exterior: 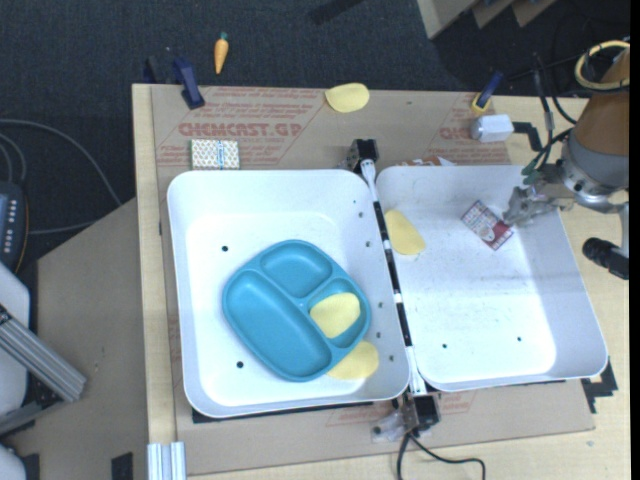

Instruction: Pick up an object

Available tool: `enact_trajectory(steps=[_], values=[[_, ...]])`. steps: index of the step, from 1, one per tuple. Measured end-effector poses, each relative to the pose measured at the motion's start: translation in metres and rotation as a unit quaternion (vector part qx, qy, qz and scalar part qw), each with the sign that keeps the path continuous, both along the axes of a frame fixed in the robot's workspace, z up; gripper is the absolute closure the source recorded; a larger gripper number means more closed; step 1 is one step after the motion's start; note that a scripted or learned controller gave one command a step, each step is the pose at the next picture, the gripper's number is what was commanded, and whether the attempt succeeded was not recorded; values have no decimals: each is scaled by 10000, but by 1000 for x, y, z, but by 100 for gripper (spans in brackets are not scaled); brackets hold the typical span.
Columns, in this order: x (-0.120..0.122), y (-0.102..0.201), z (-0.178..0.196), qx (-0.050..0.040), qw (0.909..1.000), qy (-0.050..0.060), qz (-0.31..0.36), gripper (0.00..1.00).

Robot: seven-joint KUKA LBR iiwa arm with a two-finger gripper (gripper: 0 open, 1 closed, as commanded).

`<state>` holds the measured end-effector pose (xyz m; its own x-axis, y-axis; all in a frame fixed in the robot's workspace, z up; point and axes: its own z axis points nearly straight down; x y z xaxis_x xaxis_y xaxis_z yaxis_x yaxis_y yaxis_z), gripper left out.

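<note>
Camera view puts the pincer, its state impossible to tell, just beside the small red-and-white packet lying flat in the right bin, so a grasp could skid off it.

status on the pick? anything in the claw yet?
Done: the arm has reached into the right bin, with the claw low beside the small red-and-white packet. In hand: nothing that I can confirm; the packet lies on the bin floor, next to the claw rather than visibly gripped. Left: the grasp and the lift. The yellow piece by the divider lies apart, as does the blue tray.
</note>
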<state>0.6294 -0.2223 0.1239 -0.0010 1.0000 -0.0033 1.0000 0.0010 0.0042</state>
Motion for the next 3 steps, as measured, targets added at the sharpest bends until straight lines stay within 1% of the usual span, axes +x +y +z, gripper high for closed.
enact_trajectory(steps=[1, 2, 3], values=[[-6, 33, 24, 20, 10000, 20, 4, 100], [-6, 33, 23, 18, 10000, 25, 2, 0], [-13, 31, -41, 22, 10000, 39, -7, 0]])
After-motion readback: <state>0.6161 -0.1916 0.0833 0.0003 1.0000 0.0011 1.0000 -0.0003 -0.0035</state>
